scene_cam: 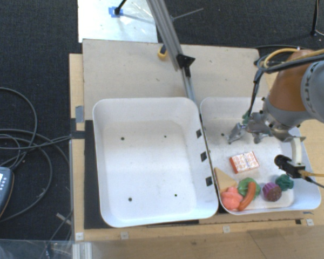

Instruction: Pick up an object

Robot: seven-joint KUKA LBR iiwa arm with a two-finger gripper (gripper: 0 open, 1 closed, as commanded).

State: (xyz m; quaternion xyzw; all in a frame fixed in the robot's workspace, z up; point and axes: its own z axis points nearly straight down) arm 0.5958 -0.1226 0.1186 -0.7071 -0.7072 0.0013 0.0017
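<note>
Presently, my end effector [247, 134] sits in the right half of the frame, over the upper part of the right bin [216, 109]. Its two fingers stand spread apart, and nothing lies between them. One fingertip points down and to the left toward the bin floor; the other lies closer to my wrist. My arm [302, 90] enters from the right edge of the frame, grey with an orange section above the wrist, and yellow and black cables run along it.

The objects lie in the lower part of the right bin, apart from my end effector. An orange and white box [243, 162] rests just below the fingers, near the centre of that bin. Lower down, along the bottom rim, sits a cluster: a pink-red lump [231, 198] at the left, a green item [249, 185] with an orange carrot-like piece [247, 196] lying across it, a purple round item [271, 191], and a dark green item [284, 182] at the right. A tan wedge [222, 176] lies against the left wall of the bin, just above the cluster.

The left bin [148, 158] occupies the centre of the frame. Both bins rest on the worktop [129, 69]. A grey pole [167, 28] slants down from the top of the frame toward the gap between the bins.
</note>
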